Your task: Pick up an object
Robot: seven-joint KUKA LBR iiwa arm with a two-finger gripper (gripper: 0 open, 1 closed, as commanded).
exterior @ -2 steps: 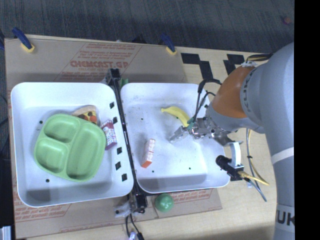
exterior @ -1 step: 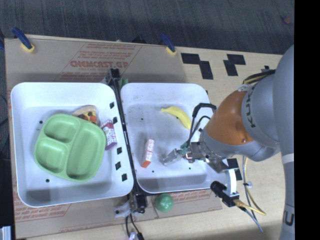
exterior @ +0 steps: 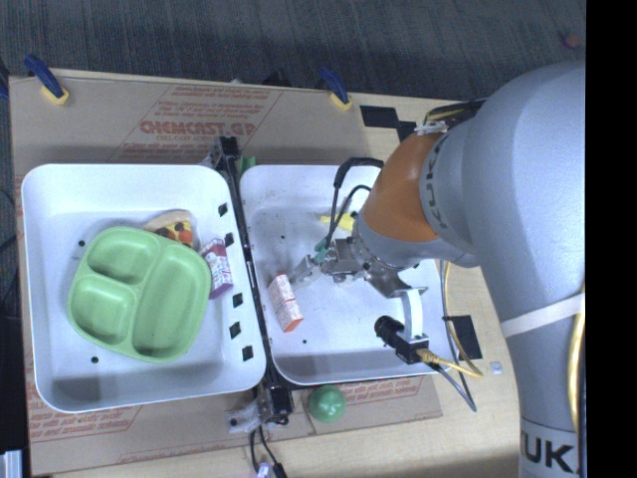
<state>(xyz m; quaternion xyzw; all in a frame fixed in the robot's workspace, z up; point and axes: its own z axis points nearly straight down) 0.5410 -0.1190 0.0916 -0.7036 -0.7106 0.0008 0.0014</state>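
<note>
A small pink-and-orange carton point(exterior: 286, 302) lies flat near the left wall of the right bin point(exterior: 328, 361). My gripper point(exterior: 317, 262) hangs low over the right bin, just above and to the right of the carton, with a small gap between them. Nothing shows held in it. The orange-banded wrist point(exterior: 403, 197) and the grey arm cover the bin's right half. A bit of something yellow point(exterior: 343, 222) peeks out beside the wrist. In the left bin point(exterior: 60, 197) sits a green divided plate point(exterior: 139, 292).
A purple packet point(exterior: 217, 267) and an orange-and-yellow item point(exterior: 177, 229) lie at the plate's far right edge. A green ball point(exterior: 325, 403) rests on the cardboard in front of the bins. Black clips point(exterior: 227, 152) sit along the divider between the bins.
</note>
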